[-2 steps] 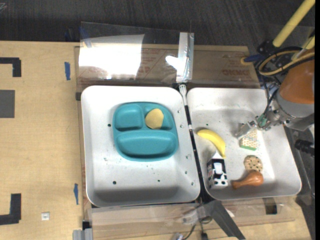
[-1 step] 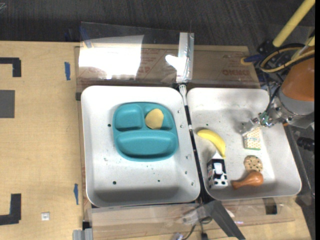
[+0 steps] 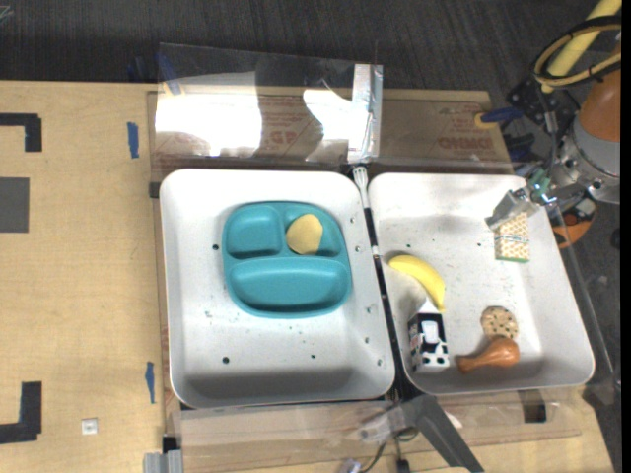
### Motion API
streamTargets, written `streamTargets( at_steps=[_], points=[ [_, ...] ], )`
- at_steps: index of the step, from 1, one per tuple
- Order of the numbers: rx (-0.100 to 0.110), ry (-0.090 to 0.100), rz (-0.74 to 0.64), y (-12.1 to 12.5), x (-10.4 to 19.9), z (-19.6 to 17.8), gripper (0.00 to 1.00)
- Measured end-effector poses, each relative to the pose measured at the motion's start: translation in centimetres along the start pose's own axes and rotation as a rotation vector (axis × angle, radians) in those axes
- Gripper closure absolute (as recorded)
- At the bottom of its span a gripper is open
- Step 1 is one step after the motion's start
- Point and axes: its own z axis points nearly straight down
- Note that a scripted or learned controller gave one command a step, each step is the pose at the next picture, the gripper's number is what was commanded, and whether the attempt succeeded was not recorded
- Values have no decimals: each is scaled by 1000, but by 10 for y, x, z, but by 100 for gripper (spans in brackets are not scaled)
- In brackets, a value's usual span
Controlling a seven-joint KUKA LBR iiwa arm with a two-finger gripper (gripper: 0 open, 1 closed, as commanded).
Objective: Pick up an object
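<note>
Gripper (image 3: 520, 208) up over the right bin's (image 3: 449, 193) far right corner, a pale patterned cracker (image 3: 513, 237) hanging just below it; whether it is clamped, cannot tell.
Further out: banana (image 3: 419, 276), cookie (image 3: 499, 320), drumstick (image 3: 487, 356), black-and-white carton (image 3: 428, 342); left bin (image 3: 187, 264) holds teal divided plate (image 3: 286, 282) with yellow lump (image 3: 305, 233).

Bright overhead light, harsh glare on clear panel (image 3: 261, 116); soft focus, faint shadows
</note>
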Motion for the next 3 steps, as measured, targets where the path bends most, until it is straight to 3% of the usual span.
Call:
streamTargets(
  at_steps=[1, 2, 3],
  points=[
    [5, 2, 74, 16, -16, 134, 100],
    [10, 5, 145, -5, 7, 135, 100],
    [9, 5, -68, -6, 12, 135, 100]
  ],
)
